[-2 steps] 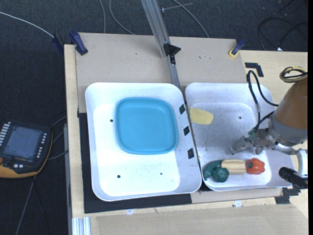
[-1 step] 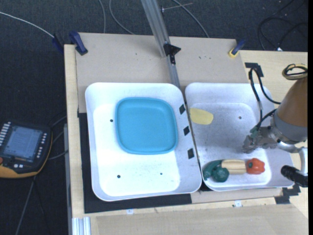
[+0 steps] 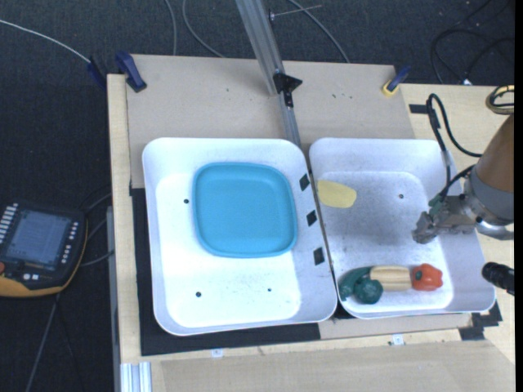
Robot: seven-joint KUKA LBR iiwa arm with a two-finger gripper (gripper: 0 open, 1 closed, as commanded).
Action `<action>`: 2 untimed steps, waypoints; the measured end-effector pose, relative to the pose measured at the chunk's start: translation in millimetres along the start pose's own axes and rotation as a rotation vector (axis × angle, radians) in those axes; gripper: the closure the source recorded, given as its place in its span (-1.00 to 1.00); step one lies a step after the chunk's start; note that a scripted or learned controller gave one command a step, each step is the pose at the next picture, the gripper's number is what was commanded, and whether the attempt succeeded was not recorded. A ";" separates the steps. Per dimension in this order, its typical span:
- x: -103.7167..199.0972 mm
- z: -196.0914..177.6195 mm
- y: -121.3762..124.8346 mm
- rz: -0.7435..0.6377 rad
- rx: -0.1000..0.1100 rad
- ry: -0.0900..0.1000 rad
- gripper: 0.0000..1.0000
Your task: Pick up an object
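The surface carries two shallow white bins side by side. The left bin holds a blue plate, which lies flat near the bin's middle, toward its far and right edges.

The right bin holds several small things. A yellow piece lies flat near the bin's left edge, in its far half. Along the near edge three things sit in a row: a green piece by the near left corner, a tan piece touching it on the right, and a red piece at the tan piece's other end, touching it or nearly so.

The arm reaches in from the right edge of the surface. Its end effector is low over the right bin's right half, farther back than the red piece and apart from it. Nothing shows between its fingers; how far they are parted I cannot tell, since they read as one dark blur.

A metal pole slants over the far edge of the surface. Blue clamps grip its far left corner, and a yellow one grips the far right corner. A pendant lies on the floor to the left.
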State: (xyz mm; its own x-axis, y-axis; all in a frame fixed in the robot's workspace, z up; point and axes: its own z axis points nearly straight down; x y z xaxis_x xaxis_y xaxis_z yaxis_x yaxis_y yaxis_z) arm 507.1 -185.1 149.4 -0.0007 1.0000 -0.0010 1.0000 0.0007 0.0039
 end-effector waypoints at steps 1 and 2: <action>0.9 -60.4 -5.3 0.000 -0.002 0.000 1.00; 0.8 -74.5 -4.8 0.000 0.002 0.001 1.00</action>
State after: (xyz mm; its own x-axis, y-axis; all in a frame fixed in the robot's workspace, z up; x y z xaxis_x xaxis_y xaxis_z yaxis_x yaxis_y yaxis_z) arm 502.0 -184.2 223.9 -0.0003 1.0000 -0.0005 1.0000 0.0003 0.0019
